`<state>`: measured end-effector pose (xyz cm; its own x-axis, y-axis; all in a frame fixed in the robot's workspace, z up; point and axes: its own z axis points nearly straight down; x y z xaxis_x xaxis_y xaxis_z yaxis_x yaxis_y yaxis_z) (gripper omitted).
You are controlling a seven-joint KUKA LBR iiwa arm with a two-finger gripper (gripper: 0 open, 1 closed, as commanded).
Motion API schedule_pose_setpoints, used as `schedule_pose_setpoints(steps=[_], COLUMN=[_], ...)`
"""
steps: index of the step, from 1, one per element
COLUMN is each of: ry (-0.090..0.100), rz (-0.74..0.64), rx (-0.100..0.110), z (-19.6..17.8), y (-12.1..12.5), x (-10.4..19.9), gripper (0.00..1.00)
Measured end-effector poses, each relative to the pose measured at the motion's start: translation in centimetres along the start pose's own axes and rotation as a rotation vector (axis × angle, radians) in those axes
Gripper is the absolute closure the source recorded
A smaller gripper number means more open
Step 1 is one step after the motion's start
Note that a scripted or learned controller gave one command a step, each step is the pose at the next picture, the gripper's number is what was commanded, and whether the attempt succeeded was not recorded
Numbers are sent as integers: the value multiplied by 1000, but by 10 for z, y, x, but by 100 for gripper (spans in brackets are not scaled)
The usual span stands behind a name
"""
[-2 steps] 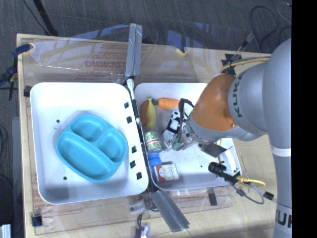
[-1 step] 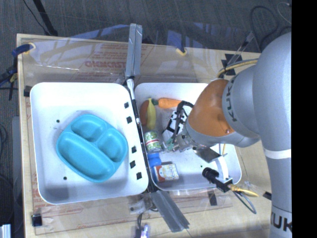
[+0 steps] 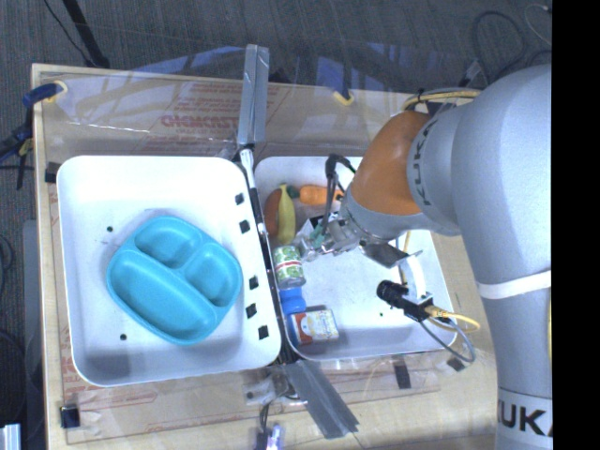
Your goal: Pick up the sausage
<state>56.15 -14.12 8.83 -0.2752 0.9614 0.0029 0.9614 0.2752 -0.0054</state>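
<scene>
The hand point(image 3: 323, 235) is seen lowered into the right white plastic bin point(image 3: 361, 342), its grip state impossible to tell; the sausage cannot be identified among the yellow banana point(image 3: 281, 212) and small green-labelled can point(image 3: 288, 265), so the pick-up is judged unfinished.

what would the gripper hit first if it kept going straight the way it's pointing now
The gripper points toward the right bin's left side, so it would likely meet the green-labelled can first, with the banana just beside that line. Depth is hard to judge from above.
</scene>
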Motion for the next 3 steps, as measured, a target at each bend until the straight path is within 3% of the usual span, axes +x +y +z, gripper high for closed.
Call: schedule_pose_setpoints(steps=[1, 2, 3], ry=[-54, -87, -92], rz=[-609, -695, -771], rx=[-35, -50, -54], z=[-17, -27, -29], y=[13, 11, 16], x=[3, 13, 19], gripper=[100, 100, 100])
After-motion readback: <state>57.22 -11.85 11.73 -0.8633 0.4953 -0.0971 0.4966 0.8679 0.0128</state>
